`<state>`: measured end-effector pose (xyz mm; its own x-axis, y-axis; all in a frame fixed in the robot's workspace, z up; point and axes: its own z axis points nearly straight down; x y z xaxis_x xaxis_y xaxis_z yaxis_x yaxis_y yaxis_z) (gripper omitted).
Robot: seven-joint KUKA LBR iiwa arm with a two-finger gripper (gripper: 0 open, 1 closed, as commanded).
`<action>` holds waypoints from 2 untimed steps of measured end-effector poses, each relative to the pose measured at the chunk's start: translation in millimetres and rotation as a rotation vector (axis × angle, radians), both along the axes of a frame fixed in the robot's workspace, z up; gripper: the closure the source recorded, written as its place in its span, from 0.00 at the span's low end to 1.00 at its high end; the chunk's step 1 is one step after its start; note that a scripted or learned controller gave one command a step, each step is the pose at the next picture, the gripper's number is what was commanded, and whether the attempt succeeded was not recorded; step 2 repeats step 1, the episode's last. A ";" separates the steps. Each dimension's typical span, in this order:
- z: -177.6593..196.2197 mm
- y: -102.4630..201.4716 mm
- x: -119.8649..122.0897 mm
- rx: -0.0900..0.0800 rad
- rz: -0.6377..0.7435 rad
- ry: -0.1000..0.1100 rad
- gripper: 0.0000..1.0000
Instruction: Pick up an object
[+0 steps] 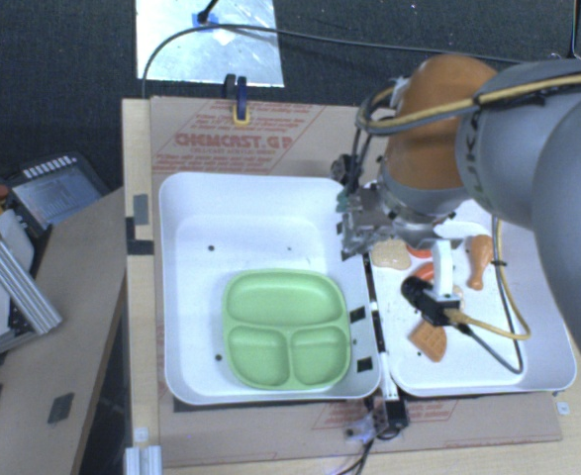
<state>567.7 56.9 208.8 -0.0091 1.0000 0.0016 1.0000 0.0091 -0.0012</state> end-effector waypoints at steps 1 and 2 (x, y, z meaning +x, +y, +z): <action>9.8 44.3 -2.4 0.000 0.000 -0.003 1.00; 9.8 44.3 -2.4 0.000 0.000 -0.003 1.00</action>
